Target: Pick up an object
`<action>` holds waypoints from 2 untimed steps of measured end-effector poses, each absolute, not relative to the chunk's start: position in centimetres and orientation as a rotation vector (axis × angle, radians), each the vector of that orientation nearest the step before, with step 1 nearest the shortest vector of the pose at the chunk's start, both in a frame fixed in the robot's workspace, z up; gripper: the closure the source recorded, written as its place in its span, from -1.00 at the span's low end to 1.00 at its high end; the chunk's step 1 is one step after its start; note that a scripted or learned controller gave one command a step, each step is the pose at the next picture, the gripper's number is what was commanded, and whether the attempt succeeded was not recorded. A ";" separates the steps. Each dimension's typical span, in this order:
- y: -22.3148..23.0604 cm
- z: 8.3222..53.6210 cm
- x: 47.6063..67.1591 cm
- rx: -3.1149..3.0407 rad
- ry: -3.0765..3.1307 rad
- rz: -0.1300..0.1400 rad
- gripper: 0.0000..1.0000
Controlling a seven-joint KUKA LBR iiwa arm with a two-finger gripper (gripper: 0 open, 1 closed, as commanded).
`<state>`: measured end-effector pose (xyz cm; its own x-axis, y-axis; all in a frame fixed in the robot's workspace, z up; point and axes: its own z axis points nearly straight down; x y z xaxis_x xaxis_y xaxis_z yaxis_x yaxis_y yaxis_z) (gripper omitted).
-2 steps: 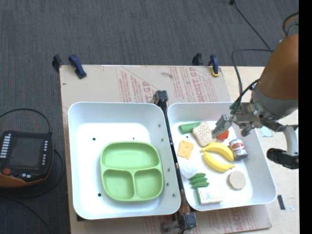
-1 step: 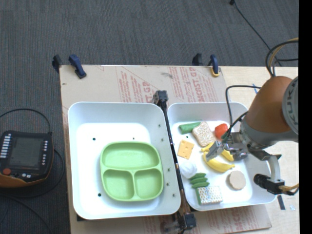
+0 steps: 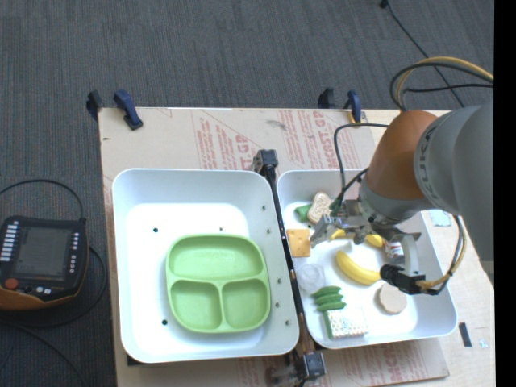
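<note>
My gripper [image 3: 334, 226] hangs low over the upper middle of the right bin [image 3: 431, 317], under the grey arm with its orange band. Just left of it lie a tan biscuit [image 3: 320, 206], a small green piece [image 3: 302, 213] and an orange square cracker [image 3: 298, 242]. A banana [image 3: 356, 268] lies just below the gripper, and a small yellow piece [image 3: 374, 240] sits to its right. Nothing shows clearly held in the gripper.
The right bin also holds a clear crumpled piece [image 3: 311, 276], green bean pods [image 3: 328, 298], a sprinkled square [image 3: 347, 323], a beige disc [image 3: 392, 300] and a small red-and-white item [image 3: 393, 251]. In the left bin [image 3: 129, 216] lies a green divided plate [image 3: 218, 282]. A black divider [image 3: 278, 216] separates the bins.
</note>
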<state>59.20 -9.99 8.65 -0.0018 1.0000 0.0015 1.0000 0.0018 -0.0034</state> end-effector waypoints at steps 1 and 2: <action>-10.0 9.6 59.2 -2.219 -2.216 0.002 1.00; -10.0 9.6 59.2 -2.219 -2.215 0.003 -1.00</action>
<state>59.20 -10.00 9.58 0.0020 1.0000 0.0028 1.0000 -0.0019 -0.0057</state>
